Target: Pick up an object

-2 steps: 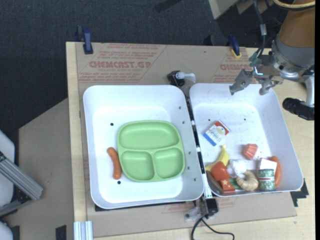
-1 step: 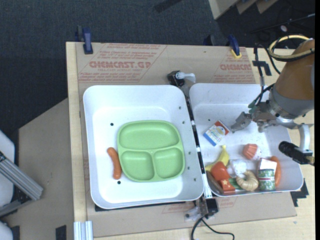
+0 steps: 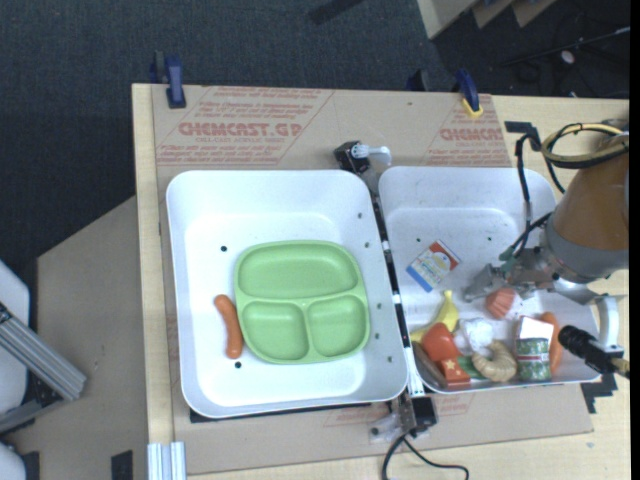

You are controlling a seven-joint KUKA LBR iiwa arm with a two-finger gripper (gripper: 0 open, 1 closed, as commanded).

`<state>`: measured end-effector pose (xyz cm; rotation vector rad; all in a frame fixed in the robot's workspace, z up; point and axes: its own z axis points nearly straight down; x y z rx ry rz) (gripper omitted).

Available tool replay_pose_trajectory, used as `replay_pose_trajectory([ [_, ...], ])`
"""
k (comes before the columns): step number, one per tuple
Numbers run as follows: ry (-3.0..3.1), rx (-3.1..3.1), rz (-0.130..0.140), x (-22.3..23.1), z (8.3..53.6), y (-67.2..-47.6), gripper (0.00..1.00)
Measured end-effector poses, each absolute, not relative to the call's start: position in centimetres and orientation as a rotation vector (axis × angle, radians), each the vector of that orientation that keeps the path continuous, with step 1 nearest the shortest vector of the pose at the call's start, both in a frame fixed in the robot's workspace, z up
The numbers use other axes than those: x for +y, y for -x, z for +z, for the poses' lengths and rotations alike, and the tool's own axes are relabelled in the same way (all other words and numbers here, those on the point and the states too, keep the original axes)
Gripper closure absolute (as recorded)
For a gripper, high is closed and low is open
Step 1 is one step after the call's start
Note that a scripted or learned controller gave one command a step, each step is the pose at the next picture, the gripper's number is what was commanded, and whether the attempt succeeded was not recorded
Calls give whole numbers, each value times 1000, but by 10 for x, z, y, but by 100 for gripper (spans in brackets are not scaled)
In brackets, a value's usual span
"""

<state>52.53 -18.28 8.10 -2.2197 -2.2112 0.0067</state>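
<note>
Camera view, jaws (image 3: 497, 286) (opening unclear) over toy food (image 3: 490, 343)

Overhead view of two white bins: the left bin (image 3: 190, 268) holds a green divided plate (image 3: 300, 300) beside an orange sausage (image 3: 229, 325), while the gripper (image 3: 497, 280) reaches into the right bin (image 3: 440, 193) above piled toy foods (image 3: 485, 348).

a pale green tray (image 3: 298, 299) is seen in the white left bin (image 3: 190, 298), w/ an orange-red sausage (image 3: 230, 325) just left of the tray.
</note>
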Motion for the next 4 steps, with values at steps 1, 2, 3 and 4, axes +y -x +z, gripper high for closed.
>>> replay_pose_trajectory([
  [1, 2224, -2221, -2, -182, 95, -529, 100],
  [2, 2231, -2233, -8, -214, 193, -573, 100],
  [3, 2223, -2222, 0, -212, 186, -570, 0],
  [4, 2208, -2220, 3, -131, 155, -523, 0],
])
